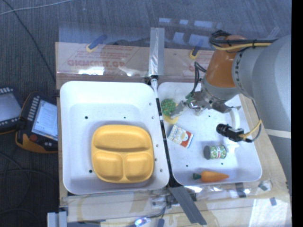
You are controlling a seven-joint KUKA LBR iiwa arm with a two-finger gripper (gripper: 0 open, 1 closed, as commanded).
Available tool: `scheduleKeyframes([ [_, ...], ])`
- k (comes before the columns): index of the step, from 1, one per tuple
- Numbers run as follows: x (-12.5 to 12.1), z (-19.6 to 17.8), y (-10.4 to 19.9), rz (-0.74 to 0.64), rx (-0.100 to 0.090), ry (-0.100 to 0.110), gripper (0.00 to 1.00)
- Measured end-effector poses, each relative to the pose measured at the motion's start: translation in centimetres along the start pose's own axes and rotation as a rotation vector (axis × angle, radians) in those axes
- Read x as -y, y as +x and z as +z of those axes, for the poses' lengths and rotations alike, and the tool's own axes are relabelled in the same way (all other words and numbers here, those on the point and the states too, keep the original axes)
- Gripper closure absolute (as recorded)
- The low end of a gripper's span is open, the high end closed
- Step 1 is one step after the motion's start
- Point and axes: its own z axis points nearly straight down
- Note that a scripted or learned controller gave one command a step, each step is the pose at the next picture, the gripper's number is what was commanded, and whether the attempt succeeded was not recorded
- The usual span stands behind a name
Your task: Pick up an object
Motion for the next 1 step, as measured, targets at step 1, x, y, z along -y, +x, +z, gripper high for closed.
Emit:
scheduleKeyframes([
  [1, 3.94, -0.31, -0.28, -0.135, -0.002, 0.008, 0.0],
])
